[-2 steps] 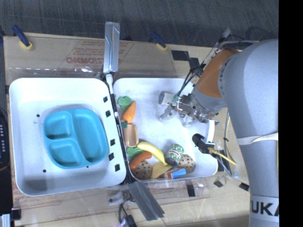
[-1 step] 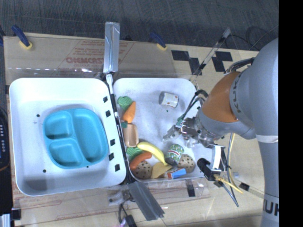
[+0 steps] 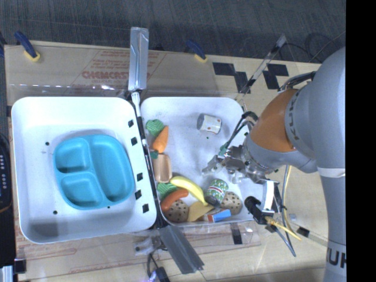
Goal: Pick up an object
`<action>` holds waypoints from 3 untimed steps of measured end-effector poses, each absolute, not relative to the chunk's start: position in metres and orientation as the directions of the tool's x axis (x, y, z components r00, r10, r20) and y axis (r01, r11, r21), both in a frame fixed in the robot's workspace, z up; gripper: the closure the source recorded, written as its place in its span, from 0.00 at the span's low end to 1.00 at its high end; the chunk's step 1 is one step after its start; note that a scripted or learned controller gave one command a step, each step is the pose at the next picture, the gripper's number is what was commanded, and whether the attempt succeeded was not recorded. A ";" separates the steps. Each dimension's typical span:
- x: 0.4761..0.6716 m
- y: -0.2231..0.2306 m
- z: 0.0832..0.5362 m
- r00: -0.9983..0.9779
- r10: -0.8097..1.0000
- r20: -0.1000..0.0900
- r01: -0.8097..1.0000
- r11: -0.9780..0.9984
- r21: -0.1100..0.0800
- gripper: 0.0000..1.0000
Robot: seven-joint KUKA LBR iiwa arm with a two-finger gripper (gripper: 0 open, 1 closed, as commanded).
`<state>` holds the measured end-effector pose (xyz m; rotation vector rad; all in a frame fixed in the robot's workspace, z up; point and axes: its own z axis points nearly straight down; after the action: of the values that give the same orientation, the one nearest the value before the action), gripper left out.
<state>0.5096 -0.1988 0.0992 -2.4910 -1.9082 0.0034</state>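
Observation:
My gripper (image 3: 215, 163) hangs low over the middle right of the right bin (image 3: 185, 107), below the orange wrist band. Nothing shows between its tips from this angle. Just below it lies a green, red and white round object (image 3: 217, 190) beside a chocolate-chip cookie (image 3: 231, 202). A yellow banana (image 3: 188, 187) lies left of those. Up and to the left of the gripper, a small grey and white can (image 3: 208, 123) lies apart on its side.
Along the right bin's left wall are a green leafy toy (image 3: 154, 126), a carrot (image 3: 160, 138) and a bread roll (image 3: 162, 168). Its front corner holds a second cookie (image 3: 177, 211), a yellow wedge (image 3: 200, 212) and a blue block (image 3: 221, 216). A blue divided tray (image 3: 93, 170) lies in the left bin (image 3: 29, 157).

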 end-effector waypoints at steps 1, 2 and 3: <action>0.612 -0.199 0.137 0.516 0.856 0.000 0.856 -0.516 -0.001 0.00; 0.538 -0.195 0.096 0.782 0.623 -0.003 0.623 -0.782 -0.009 0.00; 0.516 -0.206 0.192 0.971 0.241 0.000 0.241 -0.971 -0.002 0.00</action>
<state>0.5164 -0.2059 0.1924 -3.1165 -0.3807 -0.0002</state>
